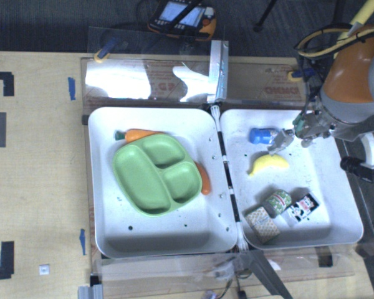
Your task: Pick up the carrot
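The carrot (139,134) lies in the left bin (106,185), along its far side, with its green stem end pointing left. Most of its orange body is hidden under the far edge of a green divided plate (156,173) that sits on top of it. A second orange piece (204,178) peeks out from under the plate's right edge, close to the wall between the bins; whether it is the same carrot's tip or another one cannot be told. The plate is the one plate there, with three compartments, and it rests slightly tilted in the middle of the left bin.

The right bin (336,223) holds five small things: one blue object (260,135) near the far side, one yellow banana (268,163) just in front of it, one round green-and-white can (278,202) nearer the front, one mesh-patterned packet (262,222) just beside the can to its front left, and one small black-and-white carton (302,208) just to the can's right.

The gripper (287,139) hangs over the far part of the right bin, just right of the blue object and above the banana, well apart from the carrot. Its fingers look slightly parted with nothing between them. The grey arm with its orange band (352,73) reaches in from the right.
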